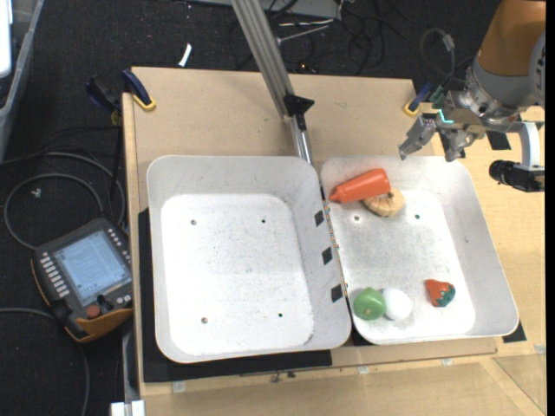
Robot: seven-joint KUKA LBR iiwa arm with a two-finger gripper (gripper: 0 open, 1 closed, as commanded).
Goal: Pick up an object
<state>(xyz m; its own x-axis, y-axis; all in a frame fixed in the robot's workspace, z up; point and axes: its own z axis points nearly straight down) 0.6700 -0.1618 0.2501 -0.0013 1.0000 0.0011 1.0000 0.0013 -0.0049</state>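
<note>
Two bins [173, 180] — five toys [361, 185].

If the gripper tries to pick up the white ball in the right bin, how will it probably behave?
The white ball looks round and smooth, so it may roll or slip away from the fingers. It touches the green ball, which will probably get pushed too. It seems small and so probably light, but its weight cannot be judged from the view.

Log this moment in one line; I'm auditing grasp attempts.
gripper: open, above right bin's far edge | held: nothing | carrot: in bin
</note>
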